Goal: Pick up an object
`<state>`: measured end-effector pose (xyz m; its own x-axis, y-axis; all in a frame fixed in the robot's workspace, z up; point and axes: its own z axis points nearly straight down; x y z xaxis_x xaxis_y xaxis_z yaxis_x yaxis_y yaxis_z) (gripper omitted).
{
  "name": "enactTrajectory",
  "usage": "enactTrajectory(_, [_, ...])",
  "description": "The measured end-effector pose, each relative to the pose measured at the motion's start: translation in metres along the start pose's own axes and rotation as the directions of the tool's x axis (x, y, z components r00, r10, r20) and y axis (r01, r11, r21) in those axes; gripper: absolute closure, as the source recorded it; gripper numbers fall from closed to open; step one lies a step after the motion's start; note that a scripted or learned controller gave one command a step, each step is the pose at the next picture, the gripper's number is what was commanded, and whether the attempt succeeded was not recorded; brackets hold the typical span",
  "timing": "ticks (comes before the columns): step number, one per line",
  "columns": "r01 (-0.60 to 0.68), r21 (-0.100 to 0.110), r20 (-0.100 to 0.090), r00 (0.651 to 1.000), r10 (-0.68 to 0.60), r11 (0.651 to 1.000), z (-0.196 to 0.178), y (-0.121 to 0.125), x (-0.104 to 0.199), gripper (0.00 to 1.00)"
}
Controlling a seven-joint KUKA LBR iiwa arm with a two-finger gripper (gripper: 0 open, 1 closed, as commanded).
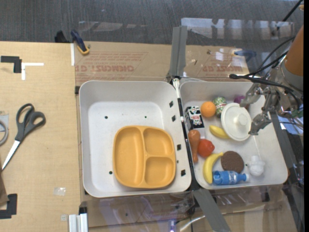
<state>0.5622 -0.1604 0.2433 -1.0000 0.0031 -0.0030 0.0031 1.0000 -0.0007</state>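
One tool (258, 111) hangs over the right bin (282, 175), near its far right side, and two pale fingers (256, 125) reach down from the wrist with a gap between them and nothing in that gap, so I judge it open and empty. Just beside it at nine o'clock sits a white lidded bowl (236, 120), round, with a knob on top; one fingertip sits at its rim or close over it, and whether they touch I cannot tell. This bowl looks to be the nearest thing to take. Being round, it has no long axis to line up with, so a short move toward nine o'clock would set the fingers astride it, though its width may be a lot for that gap.

Further out from the tool, at ten o'clock, lie an orange (208, 109) and a small green ball (220, 102). At eight o'clock a small banana (218, 131) lies tucked against the bowl's edge. Lower, toward seven o'clock, sit a brown round cookie (232, 161), a larger banana (209, 166) curving upright, a tomato (205, 147) and a blue bottle (230, 178) lying on its side with its length running three to nine. A white lump (256, 167) rests at six o'clock.

The left bin (96, 110) holds a yellow divided plate (144, 157). Scissors (21, 129) lie on the desk (43, 178), well apart at nine o'clock.
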Motion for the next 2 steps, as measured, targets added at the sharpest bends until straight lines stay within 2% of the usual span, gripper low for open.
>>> enactTrajectory(1, [-0.142,0.0,-0.001,0.99,0.142,0.99,0.145,0.022,-0.052,0.0])
enactTrajectory(2, [-0.402,0.005,0.008,0.915,0.402,0.915,0.148,0.055,-0.052,0.0])
